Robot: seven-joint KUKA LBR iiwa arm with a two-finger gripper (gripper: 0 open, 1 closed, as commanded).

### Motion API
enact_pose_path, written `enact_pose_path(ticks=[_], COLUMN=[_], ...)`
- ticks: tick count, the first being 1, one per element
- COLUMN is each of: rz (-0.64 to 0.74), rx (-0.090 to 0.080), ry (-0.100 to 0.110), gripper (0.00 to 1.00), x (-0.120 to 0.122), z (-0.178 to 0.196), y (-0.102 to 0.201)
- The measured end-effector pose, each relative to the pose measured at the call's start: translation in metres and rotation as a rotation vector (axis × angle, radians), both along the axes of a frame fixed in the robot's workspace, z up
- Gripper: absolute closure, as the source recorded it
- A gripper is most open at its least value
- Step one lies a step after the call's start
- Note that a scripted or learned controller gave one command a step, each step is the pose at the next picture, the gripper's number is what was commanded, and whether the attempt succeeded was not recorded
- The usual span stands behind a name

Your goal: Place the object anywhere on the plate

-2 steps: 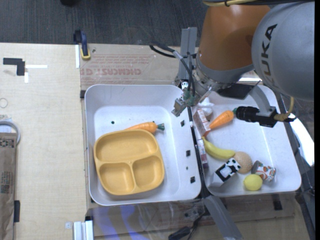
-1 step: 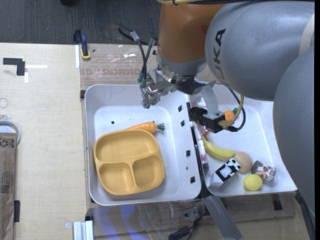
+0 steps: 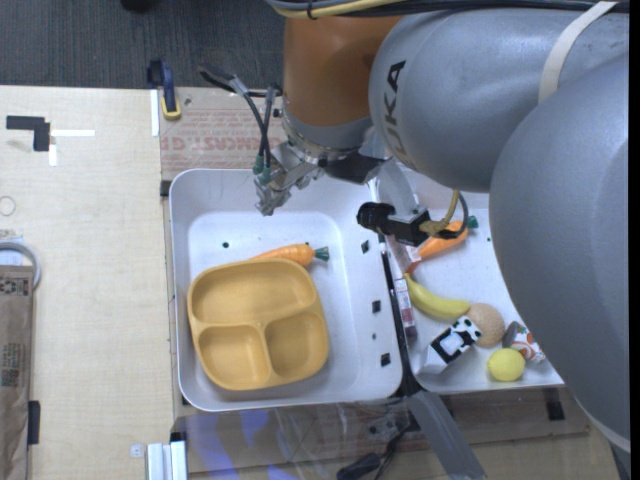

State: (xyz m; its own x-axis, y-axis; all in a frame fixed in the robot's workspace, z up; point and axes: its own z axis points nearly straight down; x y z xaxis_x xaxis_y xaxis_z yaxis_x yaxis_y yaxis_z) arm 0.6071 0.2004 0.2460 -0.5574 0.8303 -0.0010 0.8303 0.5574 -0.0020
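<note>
The arm [image 3: 500, 98] is bulky, its rounded grey shells smooth and matte, with part of the maker's name in dark letters on one link. A pale tan seam band crosses the largest shell. Above the wrist sits a glossy orange band [image 3: 335, 48]. Black and yellow cables [image 3: 400, 3] loop over it, and thin dark wires run down to the small metal gripper [image 3: 272, 190].

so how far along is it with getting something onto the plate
Early on. Done: nothing yet; the plate holds no object, though a carrot lies in the same bin, touching the plate's far rim. In hand: the end effector sits above the left bin's far end, beyond the carrot, with nothing visibly between its fingers. Left: grasp an object and set it on the plate. The banana and lemon remain in the right bin.
</note>
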Motion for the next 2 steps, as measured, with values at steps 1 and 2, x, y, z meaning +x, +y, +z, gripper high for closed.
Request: enact_pose_path(ticks=[1, 2], rz=[0.0, -0.318], rx=[0.0, -0.002], ry=[0.0, 0.003], gripper=[0.0, 0.0], x=[0.0, -0.054], z=[0.0, -0.023], y=[0.0, -0.029])
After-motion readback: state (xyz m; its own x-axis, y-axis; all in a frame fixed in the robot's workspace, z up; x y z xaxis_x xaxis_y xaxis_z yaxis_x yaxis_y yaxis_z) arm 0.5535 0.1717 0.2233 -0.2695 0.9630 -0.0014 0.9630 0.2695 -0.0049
